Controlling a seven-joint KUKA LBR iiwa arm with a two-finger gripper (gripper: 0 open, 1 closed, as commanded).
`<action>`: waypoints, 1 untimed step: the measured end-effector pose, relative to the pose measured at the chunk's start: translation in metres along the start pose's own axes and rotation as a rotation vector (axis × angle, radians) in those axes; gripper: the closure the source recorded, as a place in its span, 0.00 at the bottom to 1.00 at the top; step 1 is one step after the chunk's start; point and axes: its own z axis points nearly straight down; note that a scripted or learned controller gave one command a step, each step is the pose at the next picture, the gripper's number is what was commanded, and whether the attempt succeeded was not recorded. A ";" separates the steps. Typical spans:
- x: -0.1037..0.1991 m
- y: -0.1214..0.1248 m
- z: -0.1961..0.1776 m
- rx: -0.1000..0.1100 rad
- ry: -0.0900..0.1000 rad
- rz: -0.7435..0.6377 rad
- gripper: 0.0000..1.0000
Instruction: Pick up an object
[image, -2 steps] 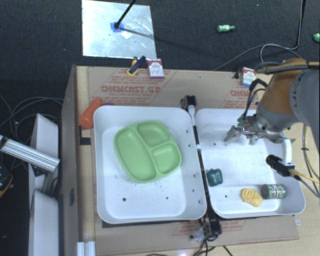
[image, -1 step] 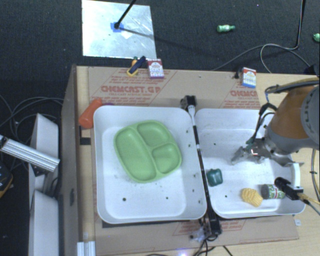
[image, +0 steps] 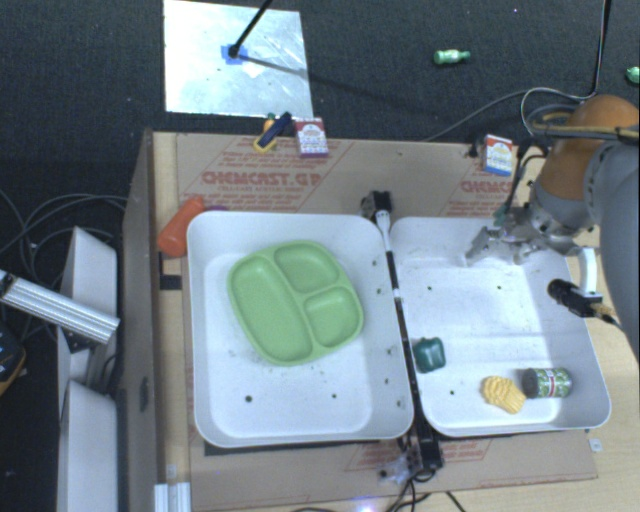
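Note:
The right bin (image: 460, 300) holds three small things near its front. A dark green pepper-shaped toy (image: 428, 354) lies by the bin's left wall. A yellow ridged toy (image: 503, 393) sits at the front, touching a small green can (image: 546, 382) lying on its side to its right. My gripper (image: 492, 244) hangs low over the back right part of this bin, well apart from all three, with nothing seen in it. In the left bin (image: 225, 400) lies a light green divided plate (image: 294, 300).
An orange thing (image: 180, 225) leans at the left bin's back left corner. Two small red-and-white boxes (image: 312, 137) (image: 498, 155) and a yellow-black tool (image: 272, 130) lie on the cardboard behind the bins. A black divider with a cable runs between the bins.

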 end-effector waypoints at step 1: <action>-0.013 -0.064 0.000 0.002 0.001 0.003 0.00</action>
